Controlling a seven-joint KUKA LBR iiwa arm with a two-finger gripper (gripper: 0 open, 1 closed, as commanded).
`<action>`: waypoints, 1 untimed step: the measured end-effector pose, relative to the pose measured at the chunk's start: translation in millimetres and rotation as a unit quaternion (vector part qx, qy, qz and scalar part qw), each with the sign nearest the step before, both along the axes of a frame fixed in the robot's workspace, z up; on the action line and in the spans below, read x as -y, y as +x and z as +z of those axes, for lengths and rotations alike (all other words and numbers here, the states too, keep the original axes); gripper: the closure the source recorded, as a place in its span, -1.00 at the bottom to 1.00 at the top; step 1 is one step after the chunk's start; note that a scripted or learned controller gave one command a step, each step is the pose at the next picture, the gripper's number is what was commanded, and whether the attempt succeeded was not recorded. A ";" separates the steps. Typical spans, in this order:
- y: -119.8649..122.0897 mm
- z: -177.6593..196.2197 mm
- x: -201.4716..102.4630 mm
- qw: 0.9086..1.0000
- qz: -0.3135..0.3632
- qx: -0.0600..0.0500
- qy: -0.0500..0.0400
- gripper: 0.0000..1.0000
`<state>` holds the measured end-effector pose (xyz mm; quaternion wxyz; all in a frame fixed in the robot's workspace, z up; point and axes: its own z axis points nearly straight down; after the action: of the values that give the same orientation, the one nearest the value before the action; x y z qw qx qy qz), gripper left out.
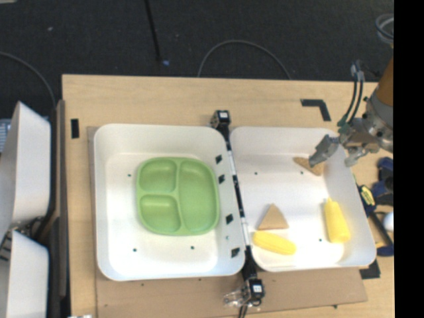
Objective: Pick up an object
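Over the right bin point(291, 141), claw point(336, 150) perhaps touching (blurry) tan piece point(311, 165)

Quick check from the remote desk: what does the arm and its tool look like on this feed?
The arm comes in at the right edge with an orange band above a grey wrist. Green and dark cables run down beside it. The tool is grey metal with two fingers.
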<state>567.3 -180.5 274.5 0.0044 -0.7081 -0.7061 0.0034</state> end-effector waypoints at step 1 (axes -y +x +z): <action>2.1 7.3 -0.6 1.000 0.002 0.006 -0.001 -1.00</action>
<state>569.4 -179.9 281.8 -0.0009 -0.7067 -0.7075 0.0000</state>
